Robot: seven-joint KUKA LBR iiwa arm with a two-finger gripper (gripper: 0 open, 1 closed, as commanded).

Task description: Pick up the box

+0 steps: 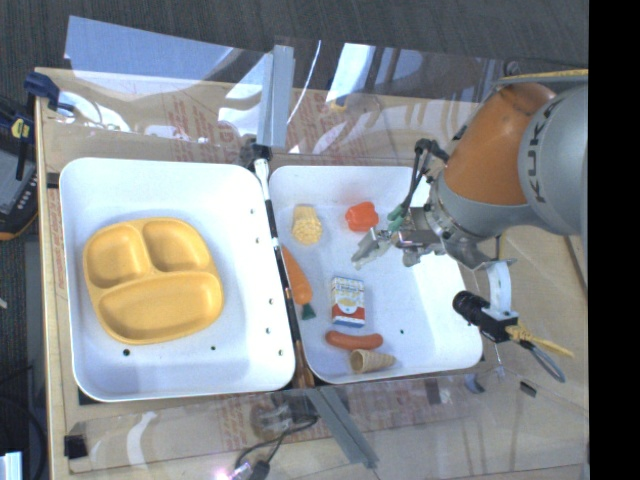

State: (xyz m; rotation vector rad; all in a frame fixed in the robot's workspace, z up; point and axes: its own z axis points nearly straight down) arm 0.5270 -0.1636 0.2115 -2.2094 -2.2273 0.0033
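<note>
The box [348,302] lies flat in the right bin [440,343], between the carrot [296,279] and a sausage [353,340]. The tool [372,248] hovers above it to the upper right, fingers spread apart, holding nothing.

You are looking at a thick grey arm [560,163] with smooth, rounded casings and a broad orange band [495,158] wrapped just above the wrist. Part of the dark KUKA lettering [532,163] runs along the grey shell beside that band. Thin dark cables [425,163] loop out by the wrist. Below it, your pincer [372,247] is a cluster of bare metal parts with small green fittings, ending in slim silver fingers [365,251].
</note>
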